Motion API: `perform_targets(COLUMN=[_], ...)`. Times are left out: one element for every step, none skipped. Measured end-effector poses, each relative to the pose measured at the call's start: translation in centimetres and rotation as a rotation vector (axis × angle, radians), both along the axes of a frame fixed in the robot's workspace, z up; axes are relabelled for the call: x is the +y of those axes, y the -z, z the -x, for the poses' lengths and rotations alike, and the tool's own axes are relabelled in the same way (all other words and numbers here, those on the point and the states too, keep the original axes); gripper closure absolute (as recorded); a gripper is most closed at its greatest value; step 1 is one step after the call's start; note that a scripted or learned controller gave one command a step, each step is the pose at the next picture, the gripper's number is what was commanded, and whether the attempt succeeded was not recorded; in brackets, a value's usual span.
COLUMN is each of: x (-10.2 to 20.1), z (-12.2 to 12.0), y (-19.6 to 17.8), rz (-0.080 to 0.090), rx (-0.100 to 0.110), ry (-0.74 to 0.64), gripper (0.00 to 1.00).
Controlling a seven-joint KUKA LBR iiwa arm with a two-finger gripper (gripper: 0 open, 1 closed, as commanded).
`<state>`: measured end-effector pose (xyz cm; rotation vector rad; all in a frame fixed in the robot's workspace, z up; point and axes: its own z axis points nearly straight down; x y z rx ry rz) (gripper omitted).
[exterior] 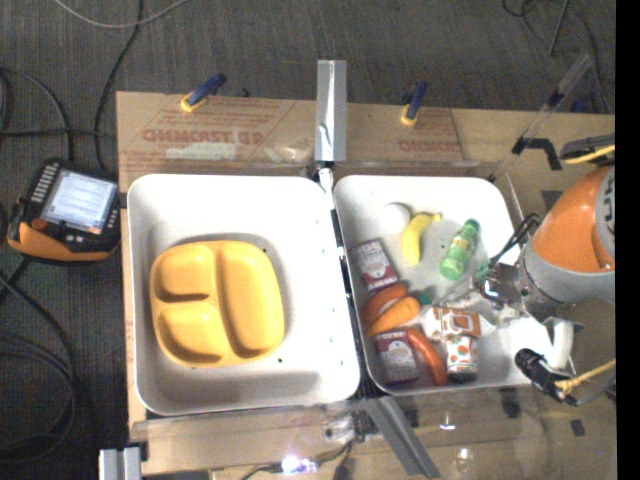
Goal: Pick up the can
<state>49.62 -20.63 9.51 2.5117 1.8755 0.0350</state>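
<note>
Our grey two-finger gripper (492, 290) hangs at the right bin's (497, 193) right side; we cannot tell its state. The small purple-labelled can (371, 261) lies well to its left, label unreadable. Between them lie two orange carrots (389, 309) and a green plastic bottle (459, 249)

2 white bins: left bin (140, 268) w/ 1 yellow tray (217, 300); right bin (500, 200) w/ the rest. 2 cans: can (372, 261), 2nd can (397, 357). 2 carrots (392, 311). 1 banana (416, 234), 1 green bottle (459, 249), 1 white ball (397, 216), 1 sausage (428, 356). 2 cartons approx (456, 340). 2 clamps (203, 92) at surface's back edge.
</note>
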Motion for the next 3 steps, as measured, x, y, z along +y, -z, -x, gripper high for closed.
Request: perform_targets(x=[0.8,0.4,0.0], z=[-5.5,0.2,0.2], y=[0.6,0.3,-0.2], rz=[0.009,0.006,0.012], rx=[0.011,0.0,0.003], ry=[-0.103,-0.079,-0.075], gripper=[0.0,0.0,1.0])
